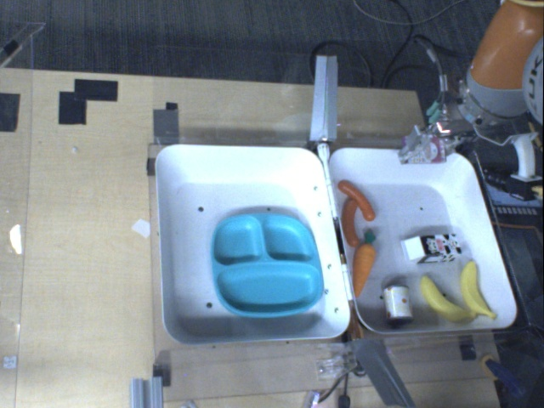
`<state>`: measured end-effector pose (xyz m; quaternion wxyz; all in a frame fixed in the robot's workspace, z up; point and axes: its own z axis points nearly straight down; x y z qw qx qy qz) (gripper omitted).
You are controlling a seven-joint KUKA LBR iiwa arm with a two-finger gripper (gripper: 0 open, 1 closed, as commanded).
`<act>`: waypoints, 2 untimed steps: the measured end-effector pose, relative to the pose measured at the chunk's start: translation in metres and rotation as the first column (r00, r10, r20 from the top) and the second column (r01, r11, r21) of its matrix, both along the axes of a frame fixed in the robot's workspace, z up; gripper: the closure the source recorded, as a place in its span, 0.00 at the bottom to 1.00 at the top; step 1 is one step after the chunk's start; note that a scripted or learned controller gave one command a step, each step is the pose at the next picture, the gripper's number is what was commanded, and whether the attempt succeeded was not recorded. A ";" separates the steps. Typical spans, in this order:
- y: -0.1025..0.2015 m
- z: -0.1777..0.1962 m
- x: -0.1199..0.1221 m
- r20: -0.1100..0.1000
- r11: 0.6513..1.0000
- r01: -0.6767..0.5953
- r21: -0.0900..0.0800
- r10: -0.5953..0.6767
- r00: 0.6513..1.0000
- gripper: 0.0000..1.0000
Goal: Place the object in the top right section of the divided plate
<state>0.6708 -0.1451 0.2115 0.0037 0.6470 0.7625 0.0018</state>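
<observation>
- Nearest my camera is a small metal can (397, 303), standing at the near edge of the right bin (503, 272), well below the gripper (422, 147) in the view.
- Just beside the can lie two yellow bananas (446, 301), curved, close together, nearly straight down the view from the gripper.
- The divided plate (268, 263) is light blue with rounded corners. It has two small sections on its far side and one wide section on its near side. It lies flat in the middle of the left bin (170, 228), down and to the view's left of the gripper, well apart from it.
- The top right section (293, 238) is the part of the plate closest to the gripper.
- Also in the right bin I see a small white box with dark print (433, 247) between the gripper and the bananas, and an orange carrot (364, 266) with a green top. Two reddish sausages (357, 200) lie along the wall next to the left bin.
- The gripper sits over the far rim of the right bin, under the orange-banded arm (510, 49). From here I cannot tell whether it is open or closed, and I see nothing in its grasp.
</observation>
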 end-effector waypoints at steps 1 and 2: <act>0.114 0.020 -0.005 -0.001 1.000 -0.031 0.002 0.031 1.000 1.00; 0.080 0.112 -0.050 0.000 0.999 0.053 0.001 -0.053 0.999 1.00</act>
